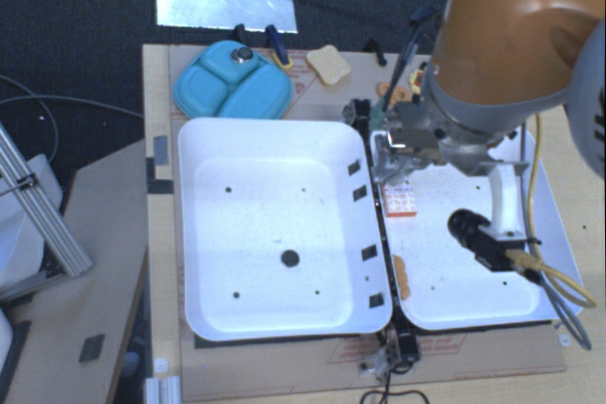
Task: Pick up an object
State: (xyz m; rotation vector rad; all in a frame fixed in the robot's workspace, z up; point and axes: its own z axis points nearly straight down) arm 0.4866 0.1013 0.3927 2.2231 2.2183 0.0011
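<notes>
White and red, a small flat packet [400, 200] lies in the right bin [454, 307] by its left wall, just under the gripper [386, 151], whose grasp I cannot tell; looks light and thin, probably slippery, best pinched across its edges

The arm [511, 24] is cut off at the top and right edges and hides the right bin's [454, 298] upper part. At the arm's seven o'clock, the gripper [390, 156] is too blurred to read.
</notes>
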